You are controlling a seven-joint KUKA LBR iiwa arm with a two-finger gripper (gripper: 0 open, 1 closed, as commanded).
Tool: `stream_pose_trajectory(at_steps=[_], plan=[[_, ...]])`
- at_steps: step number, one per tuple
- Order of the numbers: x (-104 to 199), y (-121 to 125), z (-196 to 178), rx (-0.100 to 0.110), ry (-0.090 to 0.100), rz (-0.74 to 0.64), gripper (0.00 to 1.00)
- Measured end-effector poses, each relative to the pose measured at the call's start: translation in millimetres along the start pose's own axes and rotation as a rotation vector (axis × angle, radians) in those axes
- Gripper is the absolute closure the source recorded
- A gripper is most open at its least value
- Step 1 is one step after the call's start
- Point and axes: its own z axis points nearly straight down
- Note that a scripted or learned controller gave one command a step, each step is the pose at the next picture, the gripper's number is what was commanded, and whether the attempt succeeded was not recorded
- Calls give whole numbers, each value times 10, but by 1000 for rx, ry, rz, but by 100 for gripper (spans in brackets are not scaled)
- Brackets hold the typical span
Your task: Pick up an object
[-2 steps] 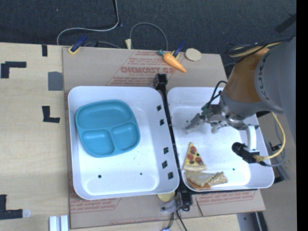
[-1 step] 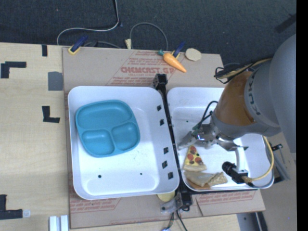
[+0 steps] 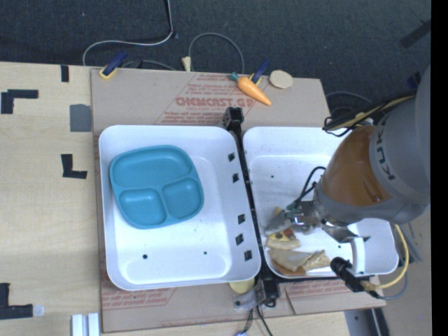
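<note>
Your gripper hangs low in the right bin, above food scraps at its front edge. Finger state: cannot tell. It may close beside them.

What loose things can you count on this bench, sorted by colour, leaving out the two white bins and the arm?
Blue: 1, the divided plate in the left bin
Orange: 1, the toy carrot on the cardboard behind the bins
Tan or beige: 3, the round disc by the carrot and two food-like pieces in the right bin
Total: 5
</note>
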Motion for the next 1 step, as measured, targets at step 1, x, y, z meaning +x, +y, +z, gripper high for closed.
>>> stream_pose_trajectory(at_steps=[1], plan=[[-16, 18, -111, -2, -3, 1, 100]])
